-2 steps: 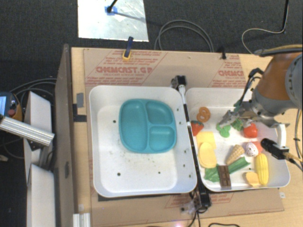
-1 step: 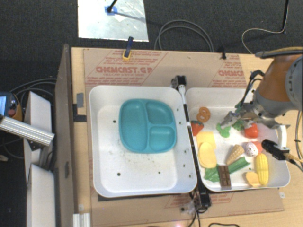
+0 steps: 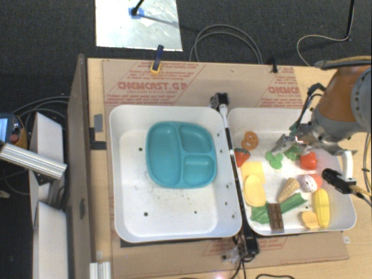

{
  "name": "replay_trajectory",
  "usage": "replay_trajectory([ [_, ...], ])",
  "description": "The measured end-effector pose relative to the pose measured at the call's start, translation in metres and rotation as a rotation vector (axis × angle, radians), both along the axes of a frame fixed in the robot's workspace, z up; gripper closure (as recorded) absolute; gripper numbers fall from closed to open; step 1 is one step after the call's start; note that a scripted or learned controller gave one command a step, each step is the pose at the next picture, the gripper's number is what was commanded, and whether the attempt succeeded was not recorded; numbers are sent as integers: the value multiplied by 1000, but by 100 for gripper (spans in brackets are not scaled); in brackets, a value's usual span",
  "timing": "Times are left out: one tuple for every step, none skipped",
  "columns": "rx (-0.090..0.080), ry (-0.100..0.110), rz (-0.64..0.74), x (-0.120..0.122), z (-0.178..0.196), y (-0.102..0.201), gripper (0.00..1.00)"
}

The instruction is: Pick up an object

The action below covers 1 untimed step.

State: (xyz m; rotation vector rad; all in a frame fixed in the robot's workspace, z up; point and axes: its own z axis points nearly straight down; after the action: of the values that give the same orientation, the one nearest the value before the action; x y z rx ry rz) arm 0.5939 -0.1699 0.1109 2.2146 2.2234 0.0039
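The right bin (image 3: 349,217) holds several toy foods. Among them are an orange pretzel (image 3: 250,139), a green piece (image 3: 273,158), a red tomato (image 3: 308,160), a corn cob (image 3: 321,207), a cone (image 3: 288,189), a speckled egg (image 3: 307,183) and a brown bar (image 3: 275,217). My gripper (image 3: 292,146) hangs low over the back middle of this bin, right above a green item (image 3: 293,153) that lies between the green piece and the tomato. The wrist hides part of that item. Nothing is visibly lifted.
A teal divided plate (image 3: 180,156) lies in the left bin (image 3: 131,214). Yellow slices (image 3: 254,182) and a red piece (image 3: 241,156) sit by the divider (image 3: 231,156) between the bins. A black part (image 3: 339,182) of the arm reaches over the right bin's right side.
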Motion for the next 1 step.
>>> replay_trajectory([
  [-6,-7,1,16,-10,21,0],
])
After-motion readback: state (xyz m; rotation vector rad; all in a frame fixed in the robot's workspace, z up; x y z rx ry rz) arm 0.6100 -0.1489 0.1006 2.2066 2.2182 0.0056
